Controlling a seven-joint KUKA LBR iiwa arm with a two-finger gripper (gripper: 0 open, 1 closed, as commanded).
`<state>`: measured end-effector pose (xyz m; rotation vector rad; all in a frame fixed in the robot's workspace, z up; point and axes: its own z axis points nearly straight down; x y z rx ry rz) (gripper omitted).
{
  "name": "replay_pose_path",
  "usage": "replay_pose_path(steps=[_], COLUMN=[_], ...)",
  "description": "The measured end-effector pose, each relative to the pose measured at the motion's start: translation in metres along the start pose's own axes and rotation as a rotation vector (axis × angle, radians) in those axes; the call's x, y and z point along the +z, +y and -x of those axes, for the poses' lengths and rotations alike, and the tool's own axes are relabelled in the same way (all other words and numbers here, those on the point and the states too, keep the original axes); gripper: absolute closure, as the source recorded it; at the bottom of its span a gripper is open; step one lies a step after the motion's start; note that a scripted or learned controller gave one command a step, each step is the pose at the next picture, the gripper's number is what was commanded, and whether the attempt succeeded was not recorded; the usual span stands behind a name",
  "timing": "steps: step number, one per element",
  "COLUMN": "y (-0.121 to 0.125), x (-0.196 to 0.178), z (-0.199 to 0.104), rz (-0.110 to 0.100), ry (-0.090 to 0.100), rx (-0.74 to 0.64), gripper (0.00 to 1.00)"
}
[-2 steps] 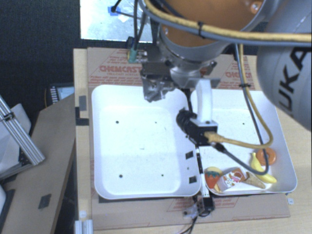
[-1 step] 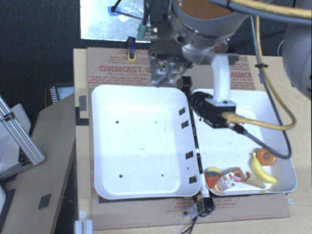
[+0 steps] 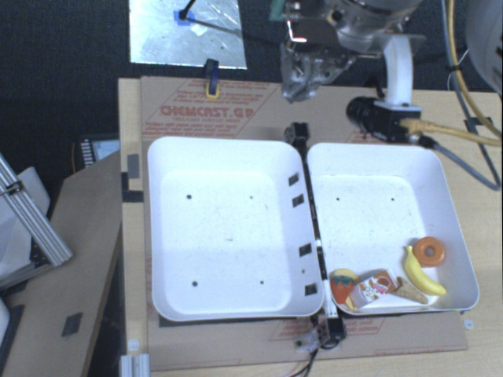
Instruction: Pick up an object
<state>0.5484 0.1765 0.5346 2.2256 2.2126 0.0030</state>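
Note:
My gripper [image 3: 302, 81] hangs high above the bench's back edge, over the cardboard behind the seam between the two bins, with nothing visible between its fingers. Far below, in the right bin's [image 3: 369, 195] front corner, lie a yellow banana [image 3: 421, 275], an orange ring-shaped toy [image 3: 429, 250], a red-orange round item [image 3: 343, 286] and a small red and white packet [image 3: 372, 287]. They are crowded together along the front wall.
The left bin [image 3: 220, 218] sits beside the right one, joined by a black clipped seam [image 3: 306, 210]. A yellow clamp [image 3: 212, 81] stands on the cardboard at the back. A shiny metal sheet [image 3: 189, 22] lies behind the bench.

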Motion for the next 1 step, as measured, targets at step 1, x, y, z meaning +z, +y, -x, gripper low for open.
replay_pose_path(steps=[1], y=[-0.0257], x=[0.009], z=[0.1129], rz=[-0.002], ry=[-0.001], rx=[0.004], gripper=[1.0])
